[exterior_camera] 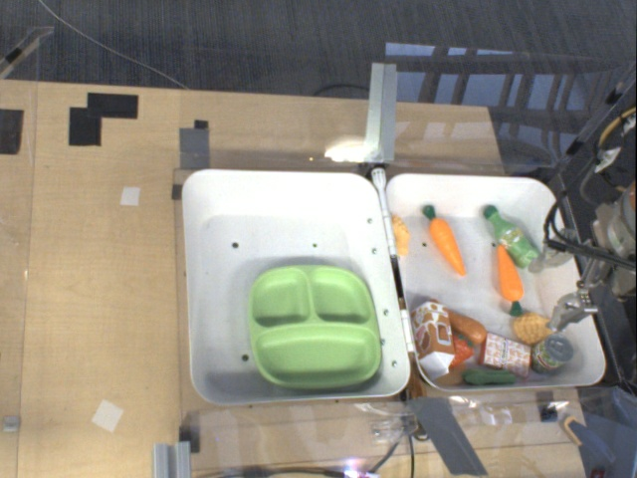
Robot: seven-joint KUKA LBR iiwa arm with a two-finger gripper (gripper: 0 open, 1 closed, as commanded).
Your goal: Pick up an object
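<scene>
Right bin's (478, 189) edge: arm (617, 232) reaching low.

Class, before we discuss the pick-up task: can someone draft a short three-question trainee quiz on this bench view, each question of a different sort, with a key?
1. True or false: the green divided plate lies in the left bin.
2. How many toy carrots lie in the right bin?
3. Multiple choice: the gripper is nearest to which side of the right bin? A. far left corner B. right side C. centre of the left wall

Key
1. True.
2. Two: one carrot near the middle, another carrot to its right.
3. B; it sits at the right side, close to a small yellow piece.
</scene>
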